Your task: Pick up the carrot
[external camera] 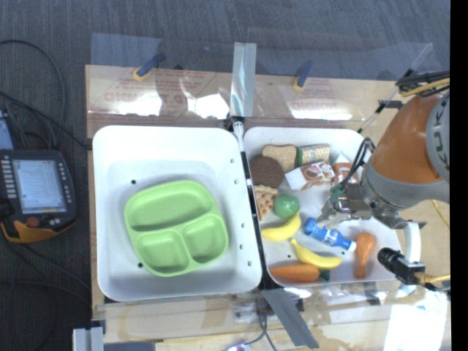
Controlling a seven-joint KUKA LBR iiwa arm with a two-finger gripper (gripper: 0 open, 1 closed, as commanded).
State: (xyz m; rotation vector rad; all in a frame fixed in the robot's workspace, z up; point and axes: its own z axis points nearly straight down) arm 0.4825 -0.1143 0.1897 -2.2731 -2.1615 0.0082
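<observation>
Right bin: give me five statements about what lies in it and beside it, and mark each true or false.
1. A green tray lies in the left bin. True.
2. The tray has one compartment. False: it has three.
3. Two bananas lie in the right bin. True.
4. The blue bottle stands upright. False: it lies on its side, between the bananas and the claw.
5. An orange carrot lies in the left bin. False: it lies at the near edge of the right bin.
</observation>
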